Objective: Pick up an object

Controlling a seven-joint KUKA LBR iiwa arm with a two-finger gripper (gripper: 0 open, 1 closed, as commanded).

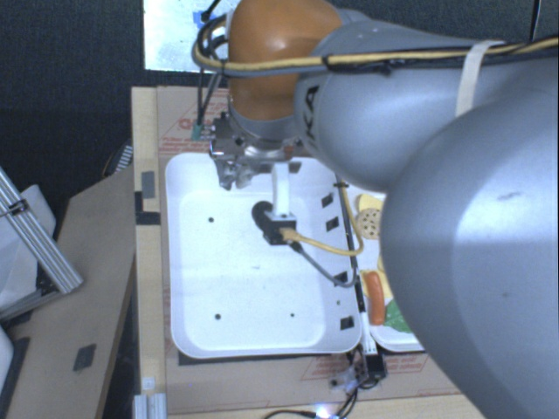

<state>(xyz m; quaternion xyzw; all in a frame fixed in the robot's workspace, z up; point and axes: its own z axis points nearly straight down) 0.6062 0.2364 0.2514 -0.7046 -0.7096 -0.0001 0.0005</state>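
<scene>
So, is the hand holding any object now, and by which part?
It cannot be told. The hand hangs over the left bin, and no object shows between its fingers.

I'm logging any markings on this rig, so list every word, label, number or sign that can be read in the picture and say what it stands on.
No text reads clearly.
Red printing on the cardboard sheet under the left bin, near its far edge: too blurred to read.
More red printing on the cardboard's near edge, by the bins' front: too blurred to read.
Nothing printed can be made out on the arm or the bin walls.
</scene>
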